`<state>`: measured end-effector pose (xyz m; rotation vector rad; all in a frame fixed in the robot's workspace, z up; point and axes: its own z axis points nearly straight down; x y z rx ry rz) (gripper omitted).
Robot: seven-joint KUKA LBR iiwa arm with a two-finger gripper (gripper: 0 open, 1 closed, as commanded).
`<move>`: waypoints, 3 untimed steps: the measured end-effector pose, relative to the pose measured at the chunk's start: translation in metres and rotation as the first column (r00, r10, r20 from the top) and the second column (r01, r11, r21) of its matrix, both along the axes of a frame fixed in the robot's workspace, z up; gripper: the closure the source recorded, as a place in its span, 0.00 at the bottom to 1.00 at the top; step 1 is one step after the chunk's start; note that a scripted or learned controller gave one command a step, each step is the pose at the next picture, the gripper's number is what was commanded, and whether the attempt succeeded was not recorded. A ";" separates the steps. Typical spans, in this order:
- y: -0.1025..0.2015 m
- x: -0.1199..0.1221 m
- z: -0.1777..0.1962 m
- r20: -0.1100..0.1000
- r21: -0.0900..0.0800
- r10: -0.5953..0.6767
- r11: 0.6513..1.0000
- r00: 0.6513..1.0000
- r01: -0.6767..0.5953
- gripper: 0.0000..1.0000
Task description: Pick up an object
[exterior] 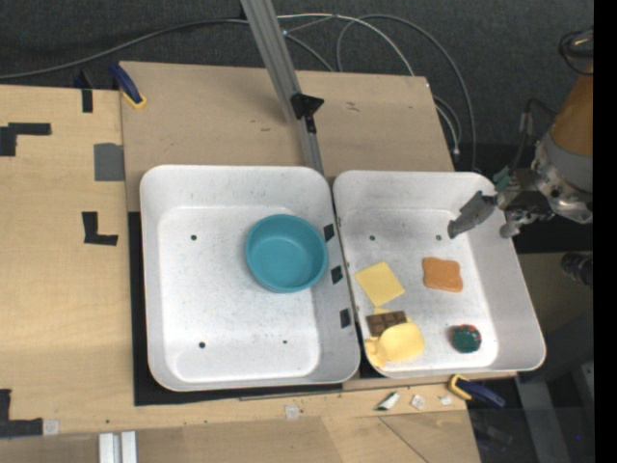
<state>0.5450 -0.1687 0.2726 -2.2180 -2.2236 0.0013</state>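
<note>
Yellow lump (400,341) sits closest, untouched. Tool (479,214) hovers over the right bin (521,297), can't tell its grip, so it's the approach step; next, drop onto the orange block (442,275).

the scene is evenly and fairly brightly lit from above. the white bins (241,186) are rendered almost glaring, with soft shadows cast along their inner walls. slight softness and grain are seen; the background is left dark.

Wooden bench (58,258), grey pole (275,51), cables (386,41)
</note>
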 end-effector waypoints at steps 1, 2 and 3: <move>0.000 0.000 0.000 0.000 0.000 0.000 1.000 1.000 0.000 0.00; 0.003 -0.005 -0.064 -0.007 0.001 -0.001 1.000 1.000 0.001 0.00; 0.005 0.000 -0.109 -0.005 0.001 -0.001 1.000 1.000 0.001 0.00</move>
